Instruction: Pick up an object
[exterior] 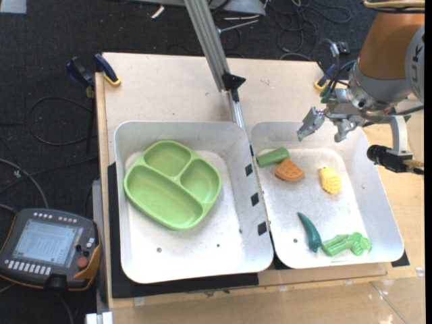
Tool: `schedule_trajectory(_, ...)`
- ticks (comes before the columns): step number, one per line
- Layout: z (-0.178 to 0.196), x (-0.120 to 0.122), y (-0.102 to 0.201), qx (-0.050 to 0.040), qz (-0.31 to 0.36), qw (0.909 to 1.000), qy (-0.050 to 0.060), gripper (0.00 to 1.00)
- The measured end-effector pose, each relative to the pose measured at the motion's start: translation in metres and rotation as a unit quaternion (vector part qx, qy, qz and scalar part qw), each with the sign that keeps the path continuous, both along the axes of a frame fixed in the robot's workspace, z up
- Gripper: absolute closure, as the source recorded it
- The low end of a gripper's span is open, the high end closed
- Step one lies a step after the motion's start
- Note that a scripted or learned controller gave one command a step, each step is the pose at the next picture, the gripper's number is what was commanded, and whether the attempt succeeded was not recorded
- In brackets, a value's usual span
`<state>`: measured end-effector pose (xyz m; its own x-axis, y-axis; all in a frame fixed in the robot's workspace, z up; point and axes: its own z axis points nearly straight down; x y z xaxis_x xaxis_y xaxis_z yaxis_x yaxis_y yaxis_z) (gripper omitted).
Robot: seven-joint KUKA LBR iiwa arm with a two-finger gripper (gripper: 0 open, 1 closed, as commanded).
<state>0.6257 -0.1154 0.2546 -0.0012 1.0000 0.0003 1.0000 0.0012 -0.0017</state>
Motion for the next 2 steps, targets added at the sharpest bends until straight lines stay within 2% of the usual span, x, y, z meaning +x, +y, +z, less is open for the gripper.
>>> schedule_trajectory(1,-0.139,-0.019,-0.054,-0.0015,0.001,1.0000,-0.006,0.00)
schedule_trajectory(2,-0.092,-0.083,-0.039,0.0002,-0.002,1.0000,-0.001,0.00)
